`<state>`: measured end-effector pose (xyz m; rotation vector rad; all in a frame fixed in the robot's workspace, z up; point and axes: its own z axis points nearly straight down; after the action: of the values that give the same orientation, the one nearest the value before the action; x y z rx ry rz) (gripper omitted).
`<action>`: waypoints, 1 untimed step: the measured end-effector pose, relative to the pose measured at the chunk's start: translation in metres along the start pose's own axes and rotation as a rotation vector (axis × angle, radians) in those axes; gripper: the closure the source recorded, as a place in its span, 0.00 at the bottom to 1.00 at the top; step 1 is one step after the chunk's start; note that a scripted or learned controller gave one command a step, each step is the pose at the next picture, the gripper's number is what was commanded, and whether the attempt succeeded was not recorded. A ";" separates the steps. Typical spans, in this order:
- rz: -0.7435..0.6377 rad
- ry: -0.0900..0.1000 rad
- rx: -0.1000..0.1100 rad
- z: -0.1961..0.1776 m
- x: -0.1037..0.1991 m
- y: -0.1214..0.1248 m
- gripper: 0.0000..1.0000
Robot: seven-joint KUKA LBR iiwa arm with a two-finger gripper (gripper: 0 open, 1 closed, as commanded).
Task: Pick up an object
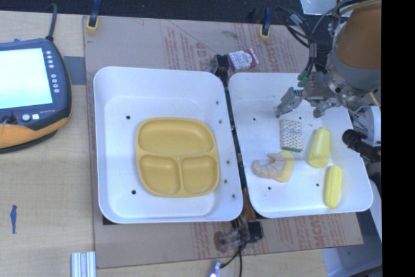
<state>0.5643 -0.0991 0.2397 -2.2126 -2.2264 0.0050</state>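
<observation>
Left bin (110,139) holds a yellow tray (176,156) — fingers (286,104) spread above the patterned packet (291,134).

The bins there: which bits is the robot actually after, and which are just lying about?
Part of the job, in the right bin:
- gripper
- patterned packet
- two yellow pieces
- beige curved piece

Just lying about:
- yellow divided tray, left bin
- handheld screen
- small pink wrapper beyond the bins
</observation>
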 end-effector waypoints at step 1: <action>0.002 -0.002 0.002 0.085 -0.053 -0.005 0.00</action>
<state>0.5592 -0.1522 0.1552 -2.2152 -2.2240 0.0086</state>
